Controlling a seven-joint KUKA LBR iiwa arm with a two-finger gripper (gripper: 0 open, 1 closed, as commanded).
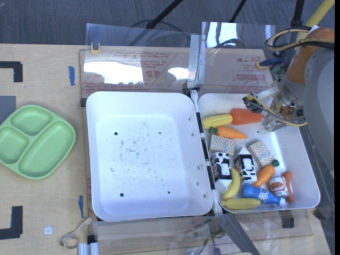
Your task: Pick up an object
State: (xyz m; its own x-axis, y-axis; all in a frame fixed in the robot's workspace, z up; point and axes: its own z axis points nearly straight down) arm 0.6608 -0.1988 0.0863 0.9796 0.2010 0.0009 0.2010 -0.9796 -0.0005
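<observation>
Arm (321, 73) cut off at right edge (tool (273, 113) fingers unclear)

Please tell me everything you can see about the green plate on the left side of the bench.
The green divided plate looks like smooth, light green plastic, with rounded corners and a raised rim. It has three compartments: two small ones toward its upper and left parts, and one long one running diagonally along its lower right. It lies flat and right side up on the wooden bench, left of the left white bin and apart from it. Nothing can be seen in the plate, and nothing touches it except the bench.
</observation>
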